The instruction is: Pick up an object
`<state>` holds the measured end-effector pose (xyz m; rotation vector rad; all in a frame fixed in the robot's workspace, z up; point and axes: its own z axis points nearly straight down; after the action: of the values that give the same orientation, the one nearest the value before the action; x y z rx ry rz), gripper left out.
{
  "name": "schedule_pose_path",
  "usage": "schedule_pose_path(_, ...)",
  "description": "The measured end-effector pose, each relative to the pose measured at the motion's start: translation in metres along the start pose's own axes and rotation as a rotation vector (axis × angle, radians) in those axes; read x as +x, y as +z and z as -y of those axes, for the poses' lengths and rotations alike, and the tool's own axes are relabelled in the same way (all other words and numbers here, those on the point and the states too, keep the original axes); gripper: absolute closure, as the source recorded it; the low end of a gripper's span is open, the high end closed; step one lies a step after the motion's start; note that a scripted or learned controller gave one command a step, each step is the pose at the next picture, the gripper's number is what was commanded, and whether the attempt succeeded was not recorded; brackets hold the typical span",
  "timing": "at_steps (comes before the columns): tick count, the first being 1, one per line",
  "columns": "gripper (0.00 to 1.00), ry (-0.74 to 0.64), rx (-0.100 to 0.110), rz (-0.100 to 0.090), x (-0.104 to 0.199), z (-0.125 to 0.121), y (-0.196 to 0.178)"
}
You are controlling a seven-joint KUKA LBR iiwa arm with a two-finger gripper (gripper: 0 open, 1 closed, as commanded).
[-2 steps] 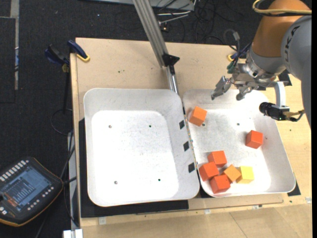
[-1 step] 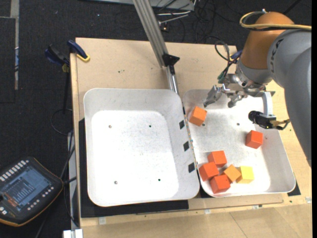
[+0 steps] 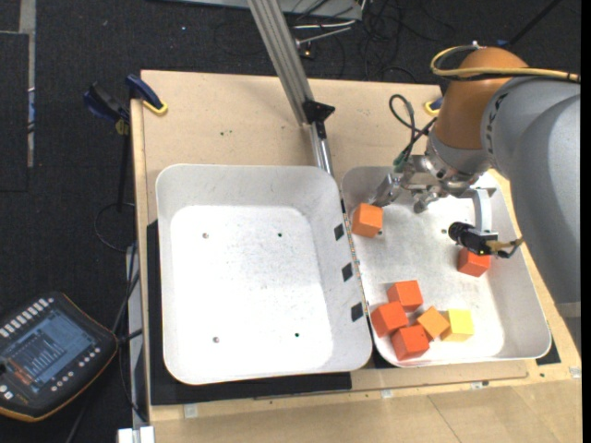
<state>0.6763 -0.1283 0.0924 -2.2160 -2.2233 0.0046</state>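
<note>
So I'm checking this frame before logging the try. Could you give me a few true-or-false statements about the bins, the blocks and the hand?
1. All the blocks lie in the right bin. True.
2. The yellow block sits alone near the far wall of the bin. False: it lies in the cluster at the near end, touching an orange block.
3. The hand is over the right bin. True.
4. One orange block lies close to the divide between the bins. True.
5. The red-orange block lies in the left bin. False: it is at the right side of the right bin.
6. Every block is orange. False: one is yellow.
</note>
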Motion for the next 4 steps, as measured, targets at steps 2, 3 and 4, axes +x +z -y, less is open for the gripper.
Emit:
schedule_pose_path(2,1.00,0.004,-0.010,0.001,-0.002,0.000,-0.058)
schedule_pose_path(3,1.00,0.000,-0.013,0.001,0.005,-0.002,-0.120)
schedule_pose_path(4,1.00,0.001,-0.007,0.000,0.006,-0.003,-0.121)
